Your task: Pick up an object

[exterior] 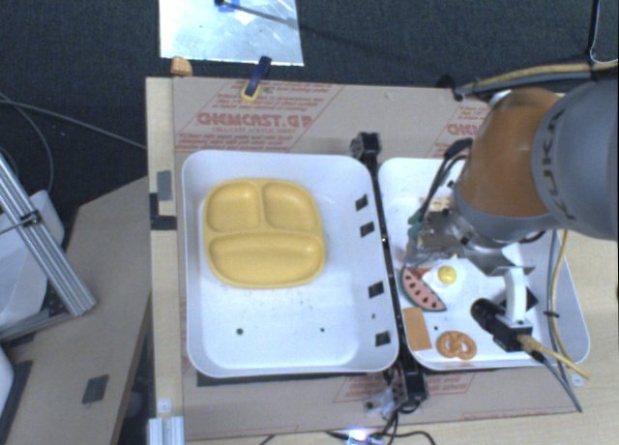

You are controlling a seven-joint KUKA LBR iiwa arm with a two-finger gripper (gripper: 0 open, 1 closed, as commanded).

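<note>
While the gripper (432,243) hangs over the right bin (401,182), open or closed I cannot tell, four toys lie at its 6 o'clock: one fried egg (446,275), one watermelon slice (423,290), one cracker (416,328), one pretzel (456,344). One yellow divided plate (264,233) sits at the left bin's (290,332) 10 o'clock.

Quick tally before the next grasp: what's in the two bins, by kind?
Plate: 1
Egg: 1
Watermelon slice: 1
Cracker: 1
Pretzel: 1
Total: 5
</note>
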